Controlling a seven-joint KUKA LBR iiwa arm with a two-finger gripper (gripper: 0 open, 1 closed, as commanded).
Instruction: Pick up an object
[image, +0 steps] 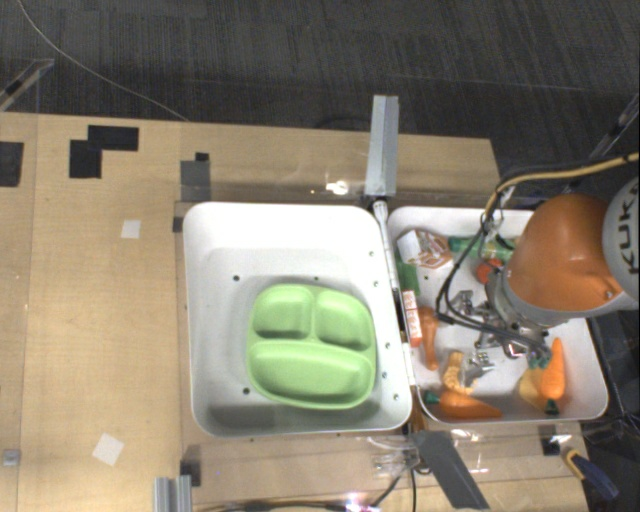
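The right bin (598, 400) holds several small items. An orange carrot (554, 368) lies by the right wall, and an orange piece (468, 406) rests near the front edge. Another orange stick (428, 336) lies along the left wall, with a tan lumpy item (454, 372) just right of it. A white round packet (420, 246) and a green item (408, 276) sit at the back left. My gripper (484, 346) hangs low over the middle of this bin, under the arm's orange band (560, 252), just above and right of the tan item. Cables hide part of it.
The left bin (210, 300) holds a green divided plate (310, 346). A grey metal post (382, 150) stands at the back between the bins. A yellow piece (530, 388) lies beside the carrot. The wooden bench (90, 330) stretches to the left.
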